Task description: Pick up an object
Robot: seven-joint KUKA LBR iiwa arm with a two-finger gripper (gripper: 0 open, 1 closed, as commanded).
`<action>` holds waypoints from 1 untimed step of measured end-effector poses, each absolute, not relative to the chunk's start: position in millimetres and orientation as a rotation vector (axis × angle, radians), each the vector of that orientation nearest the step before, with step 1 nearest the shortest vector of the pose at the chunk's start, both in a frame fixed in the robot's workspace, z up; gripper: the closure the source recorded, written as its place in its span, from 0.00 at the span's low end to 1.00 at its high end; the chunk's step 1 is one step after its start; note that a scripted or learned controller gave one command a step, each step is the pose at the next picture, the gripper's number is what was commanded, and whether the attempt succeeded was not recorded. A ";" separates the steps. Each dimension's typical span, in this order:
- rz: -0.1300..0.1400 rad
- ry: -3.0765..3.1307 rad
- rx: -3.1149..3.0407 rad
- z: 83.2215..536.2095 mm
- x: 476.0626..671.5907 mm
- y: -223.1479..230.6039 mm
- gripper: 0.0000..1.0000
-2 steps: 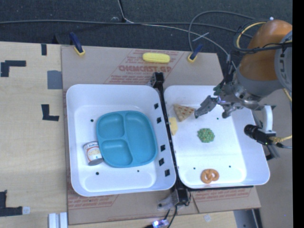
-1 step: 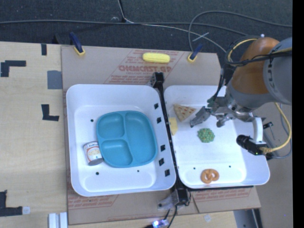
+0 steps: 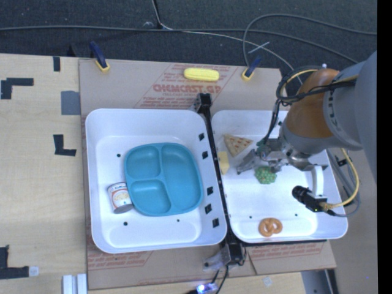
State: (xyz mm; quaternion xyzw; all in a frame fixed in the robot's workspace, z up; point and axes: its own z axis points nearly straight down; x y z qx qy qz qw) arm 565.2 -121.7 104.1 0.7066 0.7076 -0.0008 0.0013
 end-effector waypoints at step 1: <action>0.001 2.222 2.216 118.0 566.4 -121.0 1.00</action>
